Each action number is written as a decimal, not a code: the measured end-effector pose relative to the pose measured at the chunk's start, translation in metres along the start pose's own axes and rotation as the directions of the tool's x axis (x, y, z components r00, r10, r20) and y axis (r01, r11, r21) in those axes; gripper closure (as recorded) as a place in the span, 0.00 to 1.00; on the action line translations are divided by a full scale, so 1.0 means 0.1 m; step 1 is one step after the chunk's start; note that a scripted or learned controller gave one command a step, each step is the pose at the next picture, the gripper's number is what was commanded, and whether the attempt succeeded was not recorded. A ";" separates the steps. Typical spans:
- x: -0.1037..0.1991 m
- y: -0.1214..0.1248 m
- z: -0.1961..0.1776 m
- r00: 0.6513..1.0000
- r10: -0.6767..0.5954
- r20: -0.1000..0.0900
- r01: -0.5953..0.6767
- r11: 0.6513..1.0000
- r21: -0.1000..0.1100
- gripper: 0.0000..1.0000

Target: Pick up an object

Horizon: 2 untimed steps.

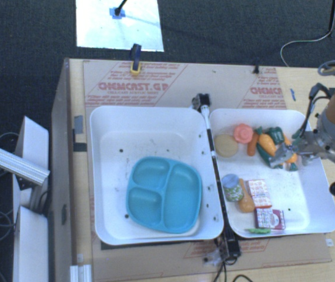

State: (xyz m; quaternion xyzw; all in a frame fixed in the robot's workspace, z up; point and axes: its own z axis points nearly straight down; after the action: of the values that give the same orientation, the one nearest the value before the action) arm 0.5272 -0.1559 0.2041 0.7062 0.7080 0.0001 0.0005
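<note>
Hovering over a green-and-orange toy, the pincer has an unreadable finger state.

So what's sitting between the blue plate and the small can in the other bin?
In the camera view, between the blue plate and the can lie the two bins' adjoining white rims, nothing else.

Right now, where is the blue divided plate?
The blue divided plate lies in the left bin, toward its front right, near the divider shared with the right bin.
</note>
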 end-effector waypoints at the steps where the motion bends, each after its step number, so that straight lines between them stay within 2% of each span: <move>1: -0.01 0.79 0.24 1.000 -0.001 -0.001 0.001 1.000 -0.001 0.00; 2: 0.63 1.13 1.07 1.000 0.000 0.003 0.000 1.000 -0.011 0.00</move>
State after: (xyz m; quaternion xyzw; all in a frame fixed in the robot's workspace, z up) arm 0.6399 -0.0927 0.0974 0.7063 0.7079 0.0032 0.0055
